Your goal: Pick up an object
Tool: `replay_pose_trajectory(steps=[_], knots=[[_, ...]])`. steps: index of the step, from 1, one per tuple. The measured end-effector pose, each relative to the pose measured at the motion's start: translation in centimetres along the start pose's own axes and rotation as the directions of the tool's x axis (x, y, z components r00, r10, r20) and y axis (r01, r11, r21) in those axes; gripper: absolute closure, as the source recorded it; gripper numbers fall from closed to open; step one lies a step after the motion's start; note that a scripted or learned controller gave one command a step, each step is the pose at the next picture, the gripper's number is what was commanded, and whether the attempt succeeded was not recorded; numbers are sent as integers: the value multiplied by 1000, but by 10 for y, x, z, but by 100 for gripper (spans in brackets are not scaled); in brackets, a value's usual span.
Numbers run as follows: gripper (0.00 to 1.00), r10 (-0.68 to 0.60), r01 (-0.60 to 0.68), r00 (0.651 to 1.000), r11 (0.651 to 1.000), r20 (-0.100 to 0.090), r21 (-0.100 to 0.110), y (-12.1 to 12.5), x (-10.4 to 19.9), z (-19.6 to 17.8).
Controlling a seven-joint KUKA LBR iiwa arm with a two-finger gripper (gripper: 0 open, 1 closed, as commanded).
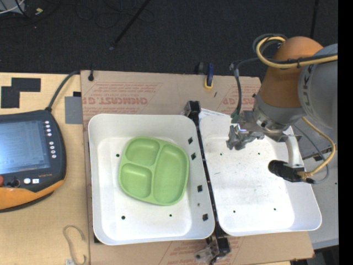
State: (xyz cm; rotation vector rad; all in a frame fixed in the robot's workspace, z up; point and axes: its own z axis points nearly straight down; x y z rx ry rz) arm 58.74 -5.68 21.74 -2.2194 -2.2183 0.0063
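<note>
Camera view, looking down at a slant on two shallow white bins set side by side. The left bin (pixel 99 148) holds a green divided plate (pixel 154 170), lying flat near its middle. The arm (pixel 289 87), grey with an orange band, reaches in from the right, and its gripper (pixel 238 138) is seen low over the upper left part of the right bin (pixel 265 203), well apart from the plate and across the divider from it. Whether the gripper is spread or pressed together cannot be told at this angle; nothing is seen pinched in it.

Judged from this, a close here would be expected to catch nothing, since the plate is the one object seen in either bin. If the plate is approached, a slip is likely: it is broad, smooth and low-rimmed, and a grasp on its flat face would find little to bite.

Both bins rest on a brown cardboard sheet (pixel 143 95) over the bench. A control pendant (pixel 27 153) with a screen lies to the left, and dark carpet with loose cables is seen beyond.
</note>
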Motion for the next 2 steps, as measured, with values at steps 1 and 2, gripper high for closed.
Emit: replay_pose_trajectory(steps=[1,2], knots=[[100,0,0,1000,1000,0,-2,0,12,-4],[100,-1,1,1000,1000,0,-4,9,3,-13]])
